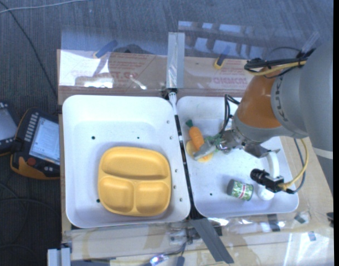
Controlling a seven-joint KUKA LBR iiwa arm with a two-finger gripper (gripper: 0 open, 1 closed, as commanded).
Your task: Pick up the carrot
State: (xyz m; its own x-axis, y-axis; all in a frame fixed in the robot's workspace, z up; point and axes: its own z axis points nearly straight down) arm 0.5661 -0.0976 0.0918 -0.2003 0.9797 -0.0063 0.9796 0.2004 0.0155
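The hand (222, 143) hovers just beside the carrot (196, 138), poised to grasp it, though I cannot tell its state.

A robotics lab: grey carpet with loose cables (25, 35) beyond the bench (131, 71), and a teach pendant (39, 143) left of it.

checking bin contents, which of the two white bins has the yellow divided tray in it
The left bin. The yellow tray lies in it, while the right bin holds the carrot and a small green can.
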